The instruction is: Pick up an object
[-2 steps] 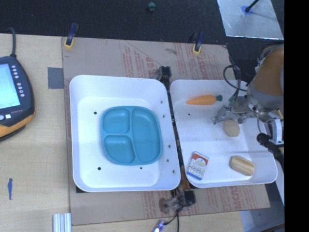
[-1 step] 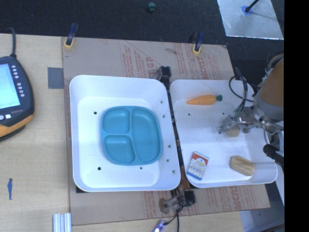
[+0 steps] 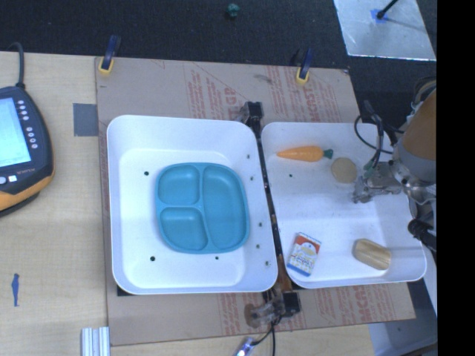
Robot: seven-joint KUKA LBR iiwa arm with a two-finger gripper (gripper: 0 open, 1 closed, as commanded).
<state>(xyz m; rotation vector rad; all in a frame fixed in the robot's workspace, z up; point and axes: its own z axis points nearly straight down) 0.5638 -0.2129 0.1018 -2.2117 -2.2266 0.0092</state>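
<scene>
Bins (image 3: 119,199): 2; tray (image 3: 202,206): 1; carrot (image 3: 303,153): 1

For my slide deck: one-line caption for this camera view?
Pincer low in right bin near beige disc, carrot, carton; blue plate in left bin.

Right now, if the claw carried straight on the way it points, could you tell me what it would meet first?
Probably the round beige object: the claw points left just beside it, low over the right bin. Depth is unclear, so it might touch the bin floor first.
</scene>
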